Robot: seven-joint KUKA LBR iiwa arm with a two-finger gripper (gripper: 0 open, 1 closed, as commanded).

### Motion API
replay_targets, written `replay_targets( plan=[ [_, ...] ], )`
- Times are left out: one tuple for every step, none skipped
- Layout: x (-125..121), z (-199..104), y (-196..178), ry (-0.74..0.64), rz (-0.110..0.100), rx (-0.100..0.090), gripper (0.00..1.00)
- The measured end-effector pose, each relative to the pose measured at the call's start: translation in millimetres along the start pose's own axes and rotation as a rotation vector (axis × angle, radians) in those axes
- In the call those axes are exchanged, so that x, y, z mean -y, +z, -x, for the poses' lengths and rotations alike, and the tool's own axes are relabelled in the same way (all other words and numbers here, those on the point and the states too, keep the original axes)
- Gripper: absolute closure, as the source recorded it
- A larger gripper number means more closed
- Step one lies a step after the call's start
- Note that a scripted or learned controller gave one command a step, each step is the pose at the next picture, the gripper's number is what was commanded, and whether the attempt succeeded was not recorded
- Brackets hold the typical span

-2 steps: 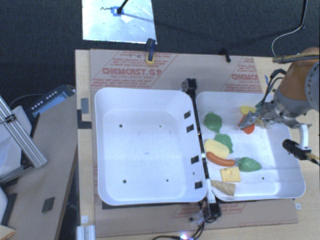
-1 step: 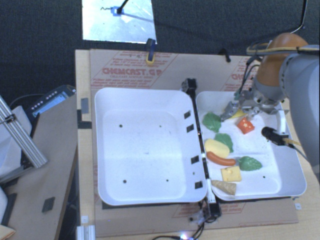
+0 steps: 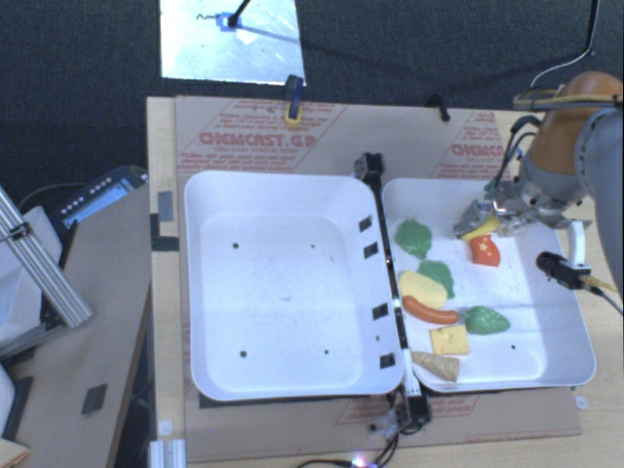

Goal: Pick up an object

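Bkgd: dark carpet floor (image 3: 88,57); shiny metal sheet (image 3: 229,27) at top; brown printed board (image 3: 263,135) as bench cover; aluminium rail (image 3: 34,261) far left.

Pretty even overhead light, nothing harsh. The white bins (image 3: 283,291) come out bright, almost washed out, with soft shadows along their walls. Far left of the tool (image 3: 485,217) a shiny metal sheet (image 3: 231,27) glares pale blue. Detail's soft, maybe slightly low-res overall.
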State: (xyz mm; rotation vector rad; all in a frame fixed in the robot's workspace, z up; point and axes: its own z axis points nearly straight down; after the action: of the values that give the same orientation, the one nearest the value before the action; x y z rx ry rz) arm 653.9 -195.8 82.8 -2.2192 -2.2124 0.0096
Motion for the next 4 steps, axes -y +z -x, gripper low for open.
replay_targets(
  plan=[
    [0.6,-2.1,-10.2,-0.005,-0.008,-0.002,1.00],
    [-13.4,-65.1,-41.2,-0.012,0.001,0.000,1.00],
    [18.5,-111.2,-7.0,-0.011,0.006,-0.001,1.00],
    [63.7,-110.8,-0.9,-0.004,0.009,0.001,1.00]
  ],
)
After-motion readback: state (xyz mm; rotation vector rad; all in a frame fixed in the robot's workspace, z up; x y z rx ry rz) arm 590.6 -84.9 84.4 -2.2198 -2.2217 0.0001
